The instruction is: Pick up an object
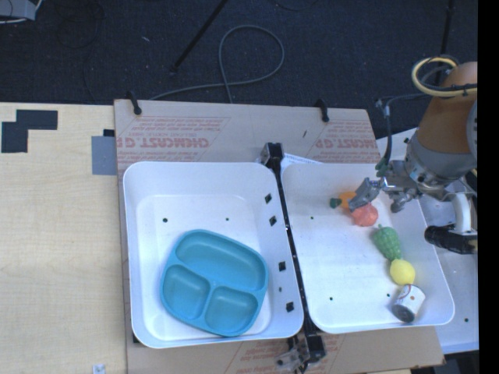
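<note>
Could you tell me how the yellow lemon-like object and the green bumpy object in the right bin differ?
The lemon-like object is yellow, smooth and nearly round; the green bumpy object is green, knobbly and elongated. The green one lies farther back in the bin, nearer the gripper, while the yellow one lies closer to the front, beside a grey-and-white cylinder. Both rest loose on the right bin floor, ungrasped.

divided tray (pixel 214 281) lies in left bin (pixel 195 179); toys cluster in right bin (pixel 327 287).
</note>
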`<state>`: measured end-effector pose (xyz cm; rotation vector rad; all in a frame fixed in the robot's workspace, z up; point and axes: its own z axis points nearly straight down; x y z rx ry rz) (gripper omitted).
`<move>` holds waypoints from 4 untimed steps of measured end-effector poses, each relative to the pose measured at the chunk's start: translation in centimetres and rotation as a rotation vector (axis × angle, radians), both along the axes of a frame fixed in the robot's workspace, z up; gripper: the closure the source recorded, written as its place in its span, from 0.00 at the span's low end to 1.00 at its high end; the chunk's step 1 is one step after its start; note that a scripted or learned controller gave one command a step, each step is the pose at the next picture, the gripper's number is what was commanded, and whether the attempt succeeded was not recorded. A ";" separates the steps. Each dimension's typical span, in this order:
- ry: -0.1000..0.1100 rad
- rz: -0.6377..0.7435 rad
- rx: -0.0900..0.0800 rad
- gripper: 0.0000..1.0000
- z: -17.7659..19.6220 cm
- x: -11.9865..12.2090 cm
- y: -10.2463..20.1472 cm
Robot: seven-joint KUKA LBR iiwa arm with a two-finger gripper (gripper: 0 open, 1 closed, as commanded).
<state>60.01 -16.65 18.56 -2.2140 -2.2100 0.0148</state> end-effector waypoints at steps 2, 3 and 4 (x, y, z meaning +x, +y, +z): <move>-0.010 0.003 -0.001 0.00 -5.2 -0.2 0.6; -0.010 0.001 -0.001 0.00 -10.1 -0.3 0.8; -0.012 0.000 -0.002 1.00 -8.8 -0.2 0.7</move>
